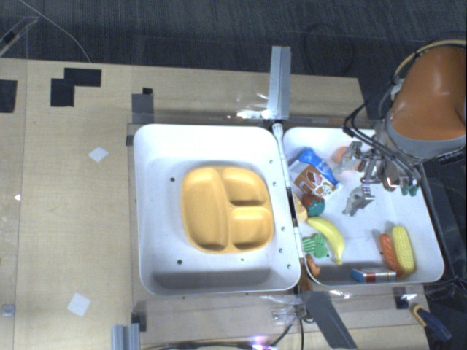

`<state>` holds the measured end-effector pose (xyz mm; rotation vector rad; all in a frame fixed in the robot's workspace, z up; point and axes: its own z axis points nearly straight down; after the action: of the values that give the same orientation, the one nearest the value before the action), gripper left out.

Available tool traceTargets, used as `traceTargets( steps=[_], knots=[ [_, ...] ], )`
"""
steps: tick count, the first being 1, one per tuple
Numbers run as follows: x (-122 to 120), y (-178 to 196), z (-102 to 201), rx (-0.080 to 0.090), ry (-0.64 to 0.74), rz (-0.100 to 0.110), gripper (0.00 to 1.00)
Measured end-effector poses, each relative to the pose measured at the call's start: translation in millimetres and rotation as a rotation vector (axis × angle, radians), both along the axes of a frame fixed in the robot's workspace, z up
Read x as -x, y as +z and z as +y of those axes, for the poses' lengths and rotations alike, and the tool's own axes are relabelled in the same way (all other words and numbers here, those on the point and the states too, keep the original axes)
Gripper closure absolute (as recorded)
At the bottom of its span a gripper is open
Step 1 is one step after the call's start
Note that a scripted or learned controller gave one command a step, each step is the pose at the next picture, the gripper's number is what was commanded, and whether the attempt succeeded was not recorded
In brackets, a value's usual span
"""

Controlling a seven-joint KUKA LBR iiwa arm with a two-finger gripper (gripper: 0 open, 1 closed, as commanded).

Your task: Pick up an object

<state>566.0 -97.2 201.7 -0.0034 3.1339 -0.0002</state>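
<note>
Setting: a pale wooden surface (pixel 66 217) against dark carpeted floor (pixel 182 20), with black patches near its far left corner and bits of clear tape on its left side. Two shallow white bins sit on it side by side, their inner walls touching.

Nearest items, right bin (pixel 430 268), front wall: a small marker-like stick with blue and red ends (pixel 372 275), lying flat along the wall. Just behind it, at the front right, an ear of yellow corn (pixel 402 248) with an orange carrot-like piece (pixel 387 248) touching its left side.

Front left of the same bin: a green toy (pixel 316 244) against the dividing wall, a yellow banana (pixel 329 237) lying on a slant just beside it.

Left bin (pixel 157 217): one yellow compartment tray (pixel 225 208), roughly central, one long section on its left and two smaller on its right.

Mid right bin: a teal round piece (pixel 316 208) beside the divider; behind it a brown-and-white packet (pixel 315 182), and beyond that a blue-and-white item (pixel 309 157) close to the far left corner. A small orange object (pixel 341 154) lies near the far wall.

Gripper (pixel 357 200): hanging over the middle of the right bin, above bare white floor, apart from every object. Its fingers point down; whether they are spread or pressed together I cannot tell. Nothing sits between them.

Farthest right: the arm's orange band (pixel 430 97) with grey housing and black cables.
</note>
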Motion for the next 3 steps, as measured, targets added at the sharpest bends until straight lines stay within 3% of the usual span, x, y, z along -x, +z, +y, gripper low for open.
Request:
traceTargets(
  steps=[1, 2, 3],
  knots=[
    [4.1, -87.8, -31.7, -0.003, -0.514, 0.003, 0.00],
    [-81.7, -113.6, -95.5, -0.002, -0.498, -0.005, 0.00],
    [-25.8, -113.1, -108.7, -0.003, -0.593, -0.004, 0.00]
  ],
)
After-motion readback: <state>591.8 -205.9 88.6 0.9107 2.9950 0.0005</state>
